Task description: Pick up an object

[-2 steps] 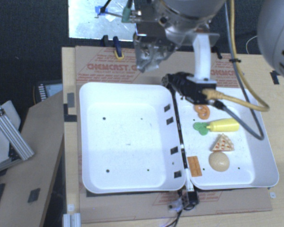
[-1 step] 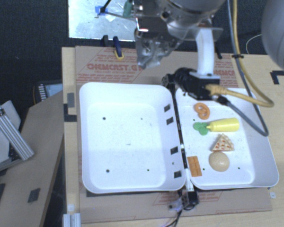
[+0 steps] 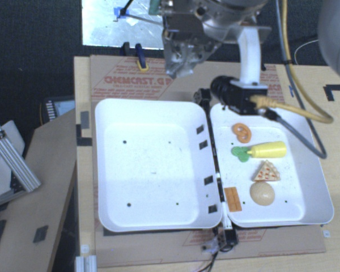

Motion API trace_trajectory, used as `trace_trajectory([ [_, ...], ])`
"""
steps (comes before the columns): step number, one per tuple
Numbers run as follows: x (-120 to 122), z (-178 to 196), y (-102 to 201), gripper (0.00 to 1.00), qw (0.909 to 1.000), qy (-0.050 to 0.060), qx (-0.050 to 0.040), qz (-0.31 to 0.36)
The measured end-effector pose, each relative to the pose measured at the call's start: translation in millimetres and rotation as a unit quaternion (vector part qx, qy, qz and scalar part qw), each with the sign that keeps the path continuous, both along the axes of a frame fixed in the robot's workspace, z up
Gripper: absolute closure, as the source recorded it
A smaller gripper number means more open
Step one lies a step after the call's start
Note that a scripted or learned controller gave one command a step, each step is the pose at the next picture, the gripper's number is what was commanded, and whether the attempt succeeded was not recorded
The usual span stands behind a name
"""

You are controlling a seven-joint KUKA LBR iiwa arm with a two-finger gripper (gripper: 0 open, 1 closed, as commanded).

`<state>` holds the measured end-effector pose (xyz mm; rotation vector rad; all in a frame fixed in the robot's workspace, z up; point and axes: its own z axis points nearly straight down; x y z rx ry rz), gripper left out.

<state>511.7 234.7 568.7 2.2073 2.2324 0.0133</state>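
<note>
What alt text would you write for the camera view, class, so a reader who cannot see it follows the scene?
The right bin holds a pretzel, a yellow bottle, a pizza slice, a round bun and an orange block. The arm's pincer hangs above the bench, beyond the left bin.

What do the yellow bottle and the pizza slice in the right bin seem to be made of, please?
The yellow bottle with its green cap looks like smooth, slightly glossy moulded plastic. The pizza slice also looks like toy plastic, matte, with flat painted-looking colours, though foam or rubber cannot be ruled out.
</note>
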Motion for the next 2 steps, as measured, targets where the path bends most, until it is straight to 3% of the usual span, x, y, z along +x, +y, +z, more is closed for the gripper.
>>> trace_trajectory([
  [2,0,22,0,1.0,1.0,-0.002,0.0013,0.003],
])
